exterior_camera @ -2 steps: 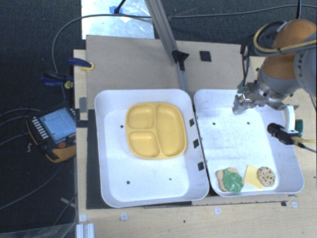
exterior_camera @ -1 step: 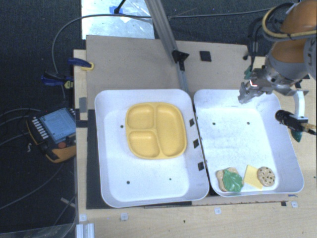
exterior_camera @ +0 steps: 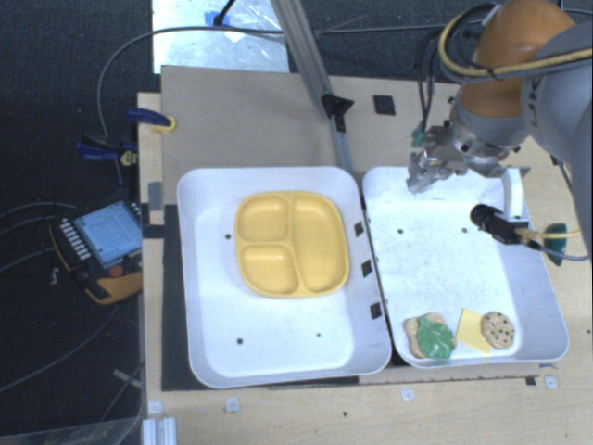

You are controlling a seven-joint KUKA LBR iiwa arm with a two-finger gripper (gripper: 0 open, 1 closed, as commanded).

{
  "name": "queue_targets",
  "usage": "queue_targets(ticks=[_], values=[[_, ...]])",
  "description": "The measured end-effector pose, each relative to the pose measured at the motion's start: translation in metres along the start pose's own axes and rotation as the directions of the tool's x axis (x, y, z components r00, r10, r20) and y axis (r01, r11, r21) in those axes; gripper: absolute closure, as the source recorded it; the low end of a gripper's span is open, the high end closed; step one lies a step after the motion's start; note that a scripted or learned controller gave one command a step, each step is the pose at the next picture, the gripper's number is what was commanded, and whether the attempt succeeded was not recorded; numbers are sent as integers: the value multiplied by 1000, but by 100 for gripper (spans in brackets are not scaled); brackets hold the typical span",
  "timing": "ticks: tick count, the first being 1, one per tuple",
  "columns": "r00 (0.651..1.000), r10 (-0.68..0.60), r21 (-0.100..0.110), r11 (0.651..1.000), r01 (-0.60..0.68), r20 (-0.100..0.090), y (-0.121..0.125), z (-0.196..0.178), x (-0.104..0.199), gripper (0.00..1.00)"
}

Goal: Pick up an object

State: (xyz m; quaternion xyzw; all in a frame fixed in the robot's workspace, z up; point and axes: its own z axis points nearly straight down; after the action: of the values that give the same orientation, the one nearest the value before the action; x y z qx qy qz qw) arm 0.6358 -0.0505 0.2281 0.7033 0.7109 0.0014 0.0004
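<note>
Yellow tray (exterior_camera: 292, 245), one; three toy foods (exterior_camera: 459, 333); two white bins (exterior_camera: 213, 341); jaws' state indiscernible

Both white bins (exterior_camera: 278, 355) are looking like smooth, slightly glossy plastic. The yellow divided plate (exterior_camera: 290, 245) is showing a soft plastic sheen. The desk (exterior_camera: 241, 119) is appearing as matt brown board. The arm's orange band (exterior_camera: 519, 31) is gleaming glossy, and the pincer (exterior_camera: 424, 176) is looking like dull grey metal.

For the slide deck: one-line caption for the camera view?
Claw above the right bin's far edge; toy foods at its near edge; yellow tray in the left bin.
</note>
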Motion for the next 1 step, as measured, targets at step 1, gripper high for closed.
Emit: queue_targets(ticks=[1], values=[[1000,-1,-1,1000,1,-1,9,-1,64,100]])
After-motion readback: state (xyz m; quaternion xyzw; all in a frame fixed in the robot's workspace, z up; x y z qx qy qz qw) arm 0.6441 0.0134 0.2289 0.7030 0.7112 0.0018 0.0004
